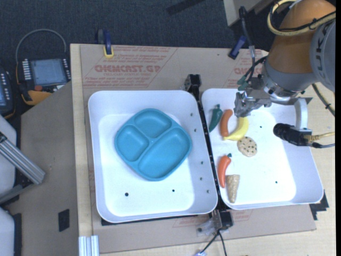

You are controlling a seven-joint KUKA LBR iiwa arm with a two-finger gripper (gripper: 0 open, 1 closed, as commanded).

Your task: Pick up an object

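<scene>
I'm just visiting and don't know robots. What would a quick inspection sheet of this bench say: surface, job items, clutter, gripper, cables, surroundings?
Surface: a wooden bench bears a left bin and a right bin, both white, side by side.
Job's things: in the right bin lie a green pepper, a sausage, a banana, a cookie, a carrot and a cone.
Clutter: a blue divided plate in the left bin.
Gripper: the gripper hangs over the banana's upper end; open or shut cannot be judged.
Cables: a yellow cable loop on the arm; a black wire at the bench's front edge.
Surroundings: a small screen device on the dark floor, left.
</scene>
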